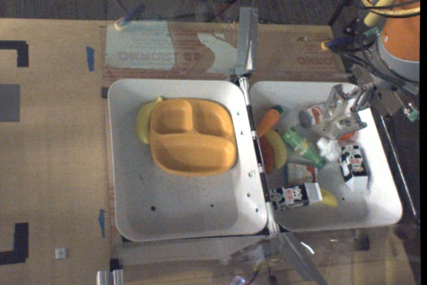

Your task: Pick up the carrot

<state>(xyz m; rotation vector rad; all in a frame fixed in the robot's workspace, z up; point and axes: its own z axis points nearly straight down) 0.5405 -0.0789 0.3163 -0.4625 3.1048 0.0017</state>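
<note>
The carrot (pixel 268 122), orange with a green top, lies tilted in the right bin (pixel 383 200) near its upper left corner, close to the divider between the bins. My gripper (pixel 345 110) hangs over the upper right part of the same bin, well to the right of the carrot. It looks open, with nothing between its fingers. A silver can (pixel 312 117) lies between the gripper and the carrot.
The right bin also holds a yellow and red fruit (pixel 273 150), a green bottle (pixel 303 147), two cow-print cartons (pixel 297 195) (pixel 353 163) and a small yellow piece (pixel 328 198). In the left bin (pixel 187 210) an orange divided plate (pixel 192 135) lies over a yellow item (pixel 143 123).
</note>
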